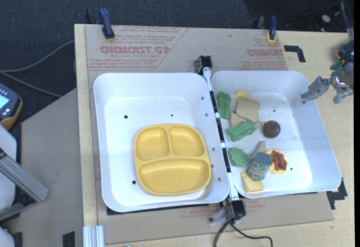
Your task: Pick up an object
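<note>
Objects for picking crowd the left half of the right bin (315, 144): a tan bread-like wedge (247, 109) lies near the top, a long green piece (224, 105) stands just beside it against the bin's left wall, and another green piece (242, 130) lies below the wedge. A brown ball (271, 128) rests a little to the right of these. Nearer the front edge, a small can (258, 166) stands upright, with a knobbly green item (238, 156) to its left, a red and yellow item (278, 161) to its right and a yellow block (252, 182) just in front. The gripper (315, 89) hangs at the bin's upper right rim, well apart from the cluster, holding nothing; how wide it stands cannot be told. In the left bin (112, 99) a yellow divided plate (171, 158) lies flat
</note>
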